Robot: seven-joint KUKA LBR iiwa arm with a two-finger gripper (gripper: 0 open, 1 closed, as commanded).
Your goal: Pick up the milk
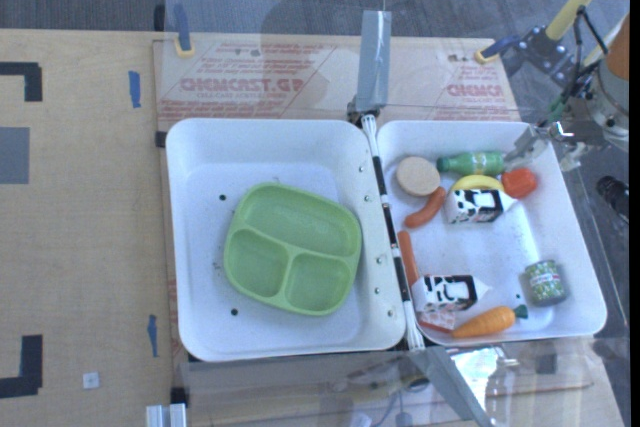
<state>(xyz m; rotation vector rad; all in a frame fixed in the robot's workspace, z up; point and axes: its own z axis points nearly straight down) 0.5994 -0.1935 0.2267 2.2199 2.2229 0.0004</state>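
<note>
While the gripper point(530, 147), whose open-or-shut state I cannot tell, sits over the right bin's point(585, 245) far edge, one milk carton point(474, 204) lies crowded by banana point(478, 183), tomato point(519, 182) and sausage point(425, 208), so a descent probably grabs a neighbour instead.

Cow-patterned milk carton point(473, 204), right bin

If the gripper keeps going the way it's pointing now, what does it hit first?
Probably the green bottle. The gripper sits at the right bin's far right corner, angled leftward and down, with the bottle's end just ahead. Height is unclear, so it might pass above.
</note>
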